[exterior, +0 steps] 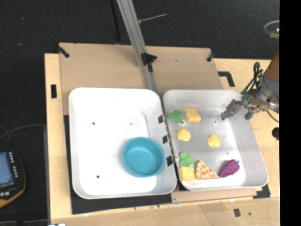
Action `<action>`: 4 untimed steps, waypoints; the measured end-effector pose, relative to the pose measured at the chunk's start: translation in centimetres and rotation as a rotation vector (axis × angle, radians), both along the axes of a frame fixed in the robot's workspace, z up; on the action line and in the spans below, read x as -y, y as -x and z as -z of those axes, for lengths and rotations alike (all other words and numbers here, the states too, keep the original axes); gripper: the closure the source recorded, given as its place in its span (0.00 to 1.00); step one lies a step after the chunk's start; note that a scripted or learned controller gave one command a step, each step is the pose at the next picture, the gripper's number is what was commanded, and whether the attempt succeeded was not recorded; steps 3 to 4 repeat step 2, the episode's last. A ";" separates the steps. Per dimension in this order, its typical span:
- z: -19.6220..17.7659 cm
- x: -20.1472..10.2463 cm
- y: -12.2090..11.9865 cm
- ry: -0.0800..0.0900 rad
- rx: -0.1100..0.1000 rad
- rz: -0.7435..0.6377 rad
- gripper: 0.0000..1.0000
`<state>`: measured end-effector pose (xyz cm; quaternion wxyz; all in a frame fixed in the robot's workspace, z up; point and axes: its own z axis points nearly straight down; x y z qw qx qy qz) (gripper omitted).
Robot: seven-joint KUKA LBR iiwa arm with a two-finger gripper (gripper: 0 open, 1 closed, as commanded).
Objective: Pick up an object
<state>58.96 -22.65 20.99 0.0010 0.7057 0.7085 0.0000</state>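
Note:
The right bin (244,145) holds several small toy foods. Along its left side lie a green leafy piece (175,116), a yellow block (192,115) and a yellow lump (184,135). Another yellow lump (214,141) sits near the middle. Close to the front rim are a green piece (186,159), a yellow cube (186,173), a pizza slice (205,170) and purple grapes (229,168). My gripper (239,112) hangs over the bin's far right corner, open, with nothing between its fingers (230,110). It is well right of the yellow block and above the middle lump.
The left bin (94,126) holds a blue bowl (143,156) near its front right. A grey slanted pole (134,29) rises from behind the bins. A handheld controller (8,171) lies at the far left.

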 end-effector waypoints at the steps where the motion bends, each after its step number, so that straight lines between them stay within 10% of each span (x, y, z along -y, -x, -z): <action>1: 0.0 0.0 0.0 0.001 0.000 -0.001 0.00; 2: 6.3 0.1 0.0 0.000 -0.006 0.003 0.00; 4: 6.3 0.1 0.0 0.000 -0.006 0.003 0.00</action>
